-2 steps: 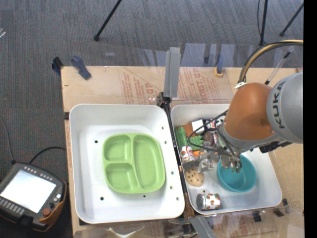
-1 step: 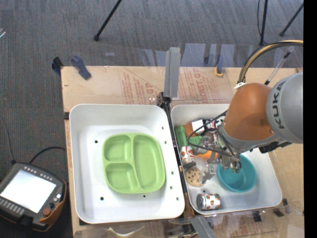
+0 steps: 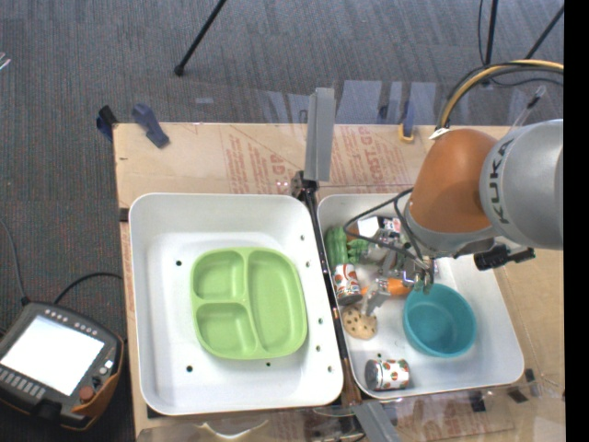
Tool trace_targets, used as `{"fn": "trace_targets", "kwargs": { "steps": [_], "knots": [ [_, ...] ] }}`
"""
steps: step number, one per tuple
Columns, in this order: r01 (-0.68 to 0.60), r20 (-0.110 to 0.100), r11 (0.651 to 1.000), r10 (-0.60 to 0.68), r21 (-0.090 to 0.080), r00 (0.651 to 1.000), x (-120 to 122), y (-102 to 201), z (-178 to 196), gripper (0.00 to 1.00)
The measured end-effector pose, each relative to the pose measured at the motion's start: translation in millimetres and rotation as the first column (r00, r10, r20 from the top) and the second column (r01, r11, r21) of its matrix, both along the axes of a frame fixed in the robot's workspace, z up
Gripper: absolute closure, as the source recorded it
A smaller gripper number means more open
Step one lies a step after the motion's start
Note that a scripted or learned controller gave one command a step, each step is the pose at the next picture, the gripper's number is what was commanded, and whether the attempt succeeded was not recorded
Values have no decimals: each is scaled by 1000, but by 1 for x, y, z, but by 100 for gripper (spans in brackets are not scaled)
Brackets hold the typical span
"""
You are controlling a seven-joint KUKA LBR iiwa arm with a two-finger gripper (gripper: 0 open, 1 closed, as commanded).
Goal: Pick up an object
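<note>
Fingers' state: can't tell — gripper [image 3: 402, 279] is low among clutter in right bin [image 3: 508, 339], wrist blocking it.

Likely target: small orange item [image 3: 398, 286], touching gripper at its 6 o'clock.

Risks (est.): tight pack; teal bowl [image 3: 440, 320] at 4 o'clock and printed can [image 3: 347, 284] at 9 o'clock may get knocked or jam the close. Round cans roll.

Items: cookie [image 3: 360, 321], flat, speckled. Second can [image 3: 387, 374], lying down. Green piece [image 3: 336, 244], glossy. Left bin [image 3: 156, 219]: green divided plate [image 3: 248, 302], smooth plastic.
</note>
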State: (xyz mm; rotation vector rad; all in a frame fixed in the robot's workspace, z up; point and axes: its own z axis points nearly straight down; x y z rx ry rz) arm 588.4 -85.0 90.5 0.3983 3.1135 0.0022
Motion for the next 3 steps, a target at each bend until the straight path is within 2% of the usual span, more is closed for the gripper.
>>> {"fn": "trace_targets", "kwargs": {
  "steps": [1,2,3],
  "knots": [
    [-104,2,995,104,-2,995,-74,-48,0,0],
    [12,4,1000,-12,-2,1000,-73,-9,0,0],
    [6,0,1000,-6,0,1000,-73,-7,10,100]
  ]
}}
